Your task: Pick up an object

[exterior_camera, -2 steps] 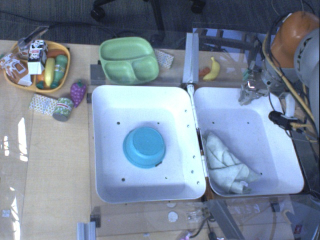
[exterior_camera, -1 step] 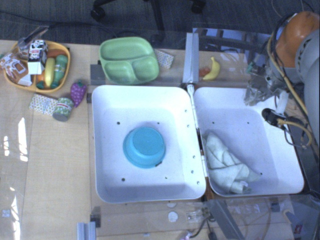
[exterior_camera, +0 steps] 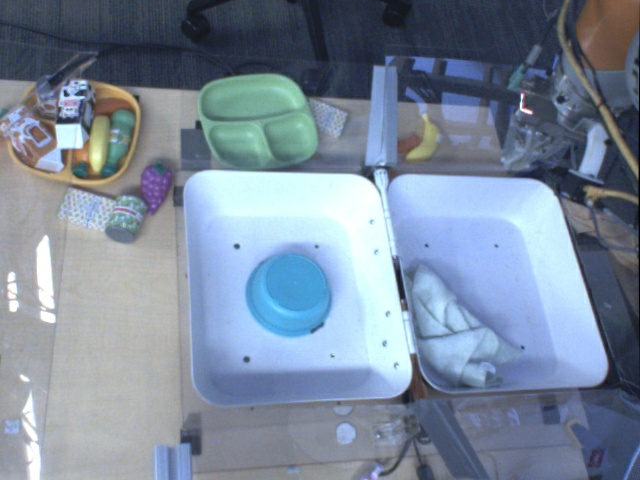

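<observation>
Orange and grey arm hardware sits at the upper right corner of the camera view, above the far edge of the right bin. The gripper point(exterior_camera: 535, 140) appears there as a translucent, cluttered shape among cables; it hangs outside the bin, beyond the far rim. Cannot tell how it is set.

Nearest item to it: a small yellow banana-shaped toy point(exterior_camera: 426, 138) lying on the bench just behind the right bin, beside the upright metal divider post point(exterior_camera: 378, 116).

Right shallow white bin point(exterior_camera: 560, 258): holds one crumpled white cloth point(exterior_camera: 452, 328), bunched against the near left corner, touching the wall shared with the other bin.

Left shallow white bin point(exterior_camera: 210, 298): holds one round blue plastic bowl point(exterior_camera: 290, 294), upside down, near the middle of the floor, clear of all walls.

Behind the left bin, a pale green divided plastic tray point(exterior_camera: 257, 121) rests on the bench, just beside the bin's far rim. A small patterned packet point(exterior_camera: 329, 118) lies next to it on the right.

Far left of the bench: a yellow bowl point(exterior_camera: 128, 108) filled with assorted toy food. Near it, well apart from the bins, lie a purple toy grape bunch point(exterior_camera: 155, 184), a small green-labelled can point(exterior_camera: 126, 217) on its side, and a flat patterned packet point(exterior_camera: 84, 208).
</observation>
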{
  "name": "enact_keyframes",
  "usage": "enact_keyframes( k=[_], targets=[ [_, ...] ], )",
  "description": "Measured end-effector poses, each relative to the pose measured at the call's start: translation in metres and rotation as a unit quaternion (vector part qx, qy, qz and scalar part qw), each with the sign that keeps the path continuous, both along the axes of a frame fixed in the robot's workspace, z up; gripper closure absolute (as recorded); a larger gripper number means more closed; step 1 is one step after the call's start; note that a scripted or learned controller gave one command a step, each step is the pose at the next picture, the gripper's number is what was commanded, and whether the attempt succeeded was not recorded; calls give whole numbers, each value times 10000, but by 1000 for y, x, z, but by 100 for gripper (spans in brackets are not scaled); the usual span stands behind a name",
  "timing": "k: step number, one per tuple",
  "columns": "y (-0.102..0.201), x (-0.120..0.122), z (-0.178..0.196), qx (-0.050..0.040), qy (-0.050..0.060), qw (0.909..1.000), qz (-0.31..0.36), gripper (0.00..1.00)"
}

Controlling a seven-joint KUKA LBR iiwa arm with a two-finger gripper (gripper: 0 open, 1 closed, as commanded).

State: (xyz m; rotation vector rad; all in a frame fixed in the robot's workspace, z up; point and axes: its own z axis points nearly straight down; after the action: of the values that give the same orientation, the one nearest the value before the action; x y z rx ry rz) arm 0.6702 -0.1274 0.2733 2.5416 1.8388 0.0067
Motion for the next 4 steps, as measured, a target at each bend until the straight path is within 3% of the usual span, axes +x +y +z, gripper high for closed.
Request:
enact_keyframes(
  k=[1,2,3,4],
  targets=[
    [-39,-2,-107,0,31,9888,1492,100],
    [-2,0,30,-13,-8,9834,1815,100],
    [8,-5,-98,-5,22,9673,2535,100],
    [41,-59,-93,5,23,9925,1224,100]
  ],
)
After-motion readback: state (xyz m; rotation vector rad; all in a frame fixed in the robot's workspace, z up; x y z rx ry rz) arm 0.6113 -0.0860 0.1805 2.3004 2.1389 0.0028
